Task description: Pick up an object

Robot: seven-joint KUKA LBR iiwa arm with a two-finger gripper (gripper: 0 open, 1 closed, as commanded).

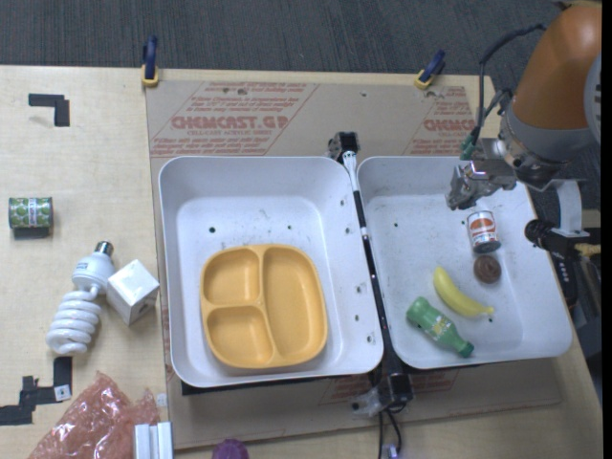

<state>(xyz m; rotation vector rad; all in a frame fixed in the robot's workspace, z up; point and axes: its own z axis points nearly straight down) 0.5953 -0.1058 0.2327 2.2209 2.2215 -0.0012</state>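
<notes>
The right bin holds a small can with a red and white label, a brown round object, a yellow banana and a green bottle lying on its side. My gripper hangs over the bin's far right part, just above and slightly left of the can. Nothing is seen held in it. The grey arm with its orange band comes in from the upper right.
The left bin holds a yellow divided plate. On the bench to the left lie a spiral light bulb, a white cube, a green can and a pink mesh bag.
</notes>
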